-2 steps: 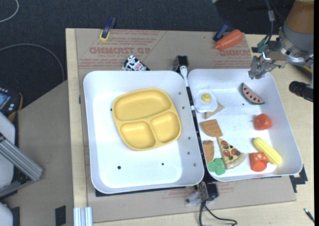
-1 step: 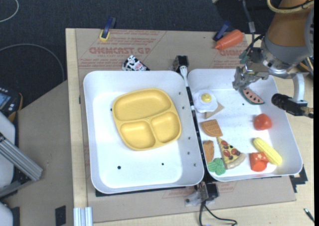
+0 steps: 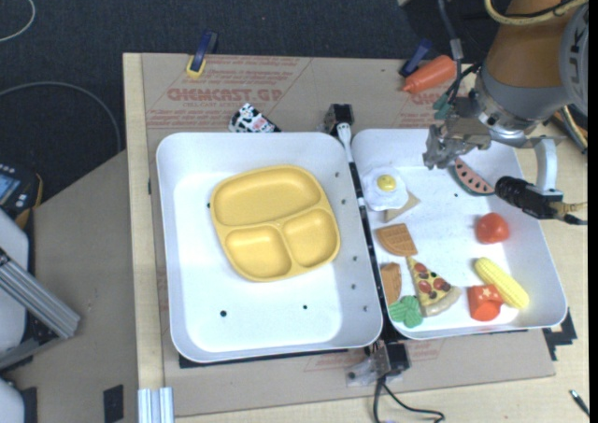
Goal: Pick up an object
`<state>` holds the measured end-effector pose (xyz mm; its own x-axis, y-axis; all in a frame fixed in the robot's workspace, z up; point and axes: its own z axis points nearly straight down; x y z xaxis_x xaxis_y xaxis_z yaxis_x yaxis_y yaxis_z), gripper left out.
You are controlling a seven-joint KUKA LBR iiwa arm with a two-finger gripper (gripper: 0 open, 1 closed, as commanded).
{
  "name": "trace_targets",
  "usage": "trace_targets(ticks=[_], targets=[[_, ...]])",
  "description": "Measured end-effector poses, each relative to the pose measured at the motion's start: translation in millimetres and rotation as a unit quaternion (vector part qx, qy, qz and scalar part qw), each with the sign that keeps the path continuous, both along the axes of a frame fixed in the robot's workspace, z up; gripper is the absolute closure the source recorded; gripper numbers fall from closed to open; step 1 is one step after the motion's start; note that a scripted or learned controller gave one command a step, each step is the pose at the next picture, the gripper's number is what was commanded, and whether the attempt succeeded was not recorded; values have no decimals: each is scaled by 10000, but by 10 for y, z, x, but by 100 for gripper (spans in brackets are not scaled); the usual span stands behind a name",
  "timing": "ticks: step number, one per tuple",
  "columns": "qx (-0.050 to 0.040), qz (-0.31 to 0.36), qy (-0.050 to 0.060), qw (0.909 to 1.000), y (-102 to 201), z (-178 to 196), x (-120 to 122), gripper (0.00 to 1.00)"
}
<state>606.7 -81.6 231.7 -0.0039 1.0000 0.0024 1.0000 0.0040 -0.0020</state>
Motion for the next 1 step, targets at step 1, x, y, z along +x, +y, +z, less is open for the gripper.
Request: trace_targets(ticks=[1], targets=[[-9,-24,11,10000,-98,-175,23,100]])
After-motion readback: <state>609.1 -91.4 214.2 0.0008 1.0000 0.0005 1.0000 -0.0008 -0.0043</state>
